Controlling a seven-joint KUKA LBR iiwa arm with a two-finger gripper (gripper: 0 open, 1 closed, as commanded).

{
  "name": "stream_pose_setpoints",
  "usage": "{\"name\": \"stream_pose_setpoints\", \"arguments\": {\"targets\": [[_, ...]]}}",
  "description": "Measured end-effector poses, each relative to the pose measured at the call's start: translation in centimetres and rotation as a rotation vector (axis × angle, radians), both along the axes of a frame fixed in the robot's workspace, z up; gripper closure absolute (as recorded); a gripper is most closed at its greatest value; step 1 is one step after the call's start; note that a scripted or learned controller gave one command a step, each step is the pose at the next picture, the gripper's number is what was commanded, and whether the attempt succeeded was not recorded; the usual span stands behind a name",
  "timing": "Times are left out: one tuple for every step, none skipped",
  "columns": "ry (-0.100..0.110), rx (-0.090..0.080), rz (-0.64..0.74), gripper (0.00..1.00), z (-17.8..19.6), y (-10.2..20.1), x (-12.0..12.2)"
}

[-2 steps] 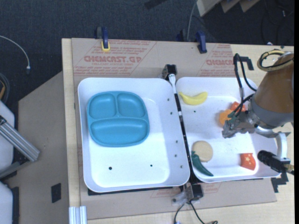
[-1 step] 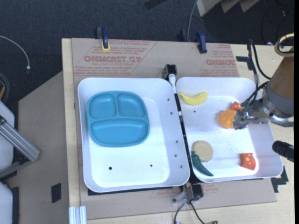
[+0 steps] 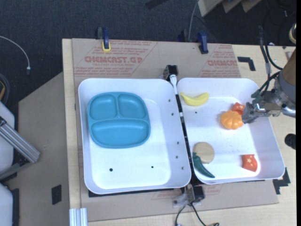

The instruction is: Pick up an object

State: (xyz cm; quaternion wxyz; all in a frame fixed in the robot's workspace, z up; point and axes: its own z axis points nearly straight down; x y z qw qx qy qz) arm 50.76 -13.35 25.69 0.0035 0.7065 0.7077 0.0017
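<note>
Nearest the camera, at the front edge of the right bin (image 3: 263, 173), lie three things: a dark green pepper (image 3: 202, 166) in the front left corner, a tan round cookie (image 3: 204, 151) touching it just behind, and a red piece (image 3: 249, 162) towards the front right corner, well apart from both. Further back, an orange pumpkin (image 3: 231, 120) sits near the middle of the bin's right half, with a small red thing (image 3: 238, 108) touching its rear side. A yellow banana (image 3: 194, 99) lies near the rear left corner, curved with its tips up toward the back wall.

Over the right edge of that bin the gripper (image 3: 250, 112) reaches in from the right, its dark fingers low beside the pumpkin and the small red thing. Whether the claw is wide, narrow or closed on anything cannot be told; the fingertips are too small and dark against the bin. The pumpkin rests on the bin floor, just left of the gripper.

Left bin (image 3: 94, 173) holds a blue divided plate (image 3: 119, 119) in its rear left part, lying flat, with three compartments. Both bins sit side by side on a brown board (image 3: 141, 55) with red lettering, clamped at its rear edge by blue clamps (image 3: 105, 37).
</note>
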Motion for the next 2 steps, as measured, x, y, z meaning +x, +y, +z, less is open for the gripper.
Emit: {"name": "stream_pose_setpoints", "arguments": {"targets": [[0.009,0.004,0.003,1.0,-1.6,5.4,0.8],[0.01,0.005,0.004,1.0,-2.9,10.7,1.1]]}}
